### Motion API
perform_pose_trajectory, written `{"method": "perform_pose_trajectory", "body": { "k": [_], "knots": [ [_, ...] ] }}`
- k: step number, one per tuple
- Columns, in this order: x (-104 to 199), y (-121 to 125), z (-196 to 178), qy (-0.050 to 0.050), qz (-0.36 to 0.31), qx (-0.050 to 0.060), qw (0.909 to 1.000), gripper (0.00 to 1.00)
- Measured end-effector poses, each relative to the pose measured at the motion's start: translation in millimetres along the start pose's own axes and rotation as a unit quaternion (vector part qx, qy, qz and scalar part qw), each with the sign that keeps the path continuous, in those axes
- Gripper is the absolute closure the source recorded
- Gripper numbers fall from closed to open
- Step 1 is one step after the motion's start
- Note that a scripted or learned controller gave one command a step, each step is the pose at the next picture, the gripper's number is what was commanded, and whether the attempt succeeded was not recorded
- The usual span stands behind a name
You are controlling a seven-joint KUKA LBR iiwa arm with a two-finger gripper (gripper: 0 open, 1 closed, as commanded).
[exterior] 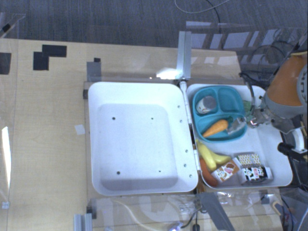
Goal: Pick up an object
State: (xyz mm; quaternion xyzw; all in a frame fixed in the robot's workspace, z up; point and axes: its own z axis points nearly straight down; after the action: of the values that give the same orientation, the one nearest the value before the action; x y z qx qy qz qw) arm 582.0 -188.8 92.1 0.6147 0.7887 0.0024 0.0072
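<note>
Both white bins [139, 138] look like smooth, faintly glossy moulded plastic, set on a pale wood-grain bench [43, 129] with a matt finish. Inside the right bin, the blue tray [219, 102] is shiny plastic, and the carrot [215, 128] lying in it and the banana [211, 155] just below the tray look like smooth toy plastic. Beyond the bench the floor [96, 13] is dark, rough-textured carpet.

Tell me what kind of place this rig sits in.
Most likely a robotics lab test bench: two white bins on a wooden top, toy food like a carrot in a blue tray, and loose cable on carpet.
</note>
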Motion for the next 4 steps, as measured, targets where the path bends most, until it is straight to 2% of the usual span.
{"method": "perform_pose_trajectory", "body": {
  "k": [1,2,3,4],
  "knots": [
    [0.2,42.3,-0.2,0.001,-0.005,0.003,1.0,0.0],
    [11.8,79.9,3.7,0.006,0.035,0.032,0.9988,0.0],
    [8.3,78.6,-7.3,0.003,0.034,0.034,0.9989,1.0],
    [10.5,79.5,-6.2,0.005,0.033,0.033,0.9989,0.0]
  ]
}}
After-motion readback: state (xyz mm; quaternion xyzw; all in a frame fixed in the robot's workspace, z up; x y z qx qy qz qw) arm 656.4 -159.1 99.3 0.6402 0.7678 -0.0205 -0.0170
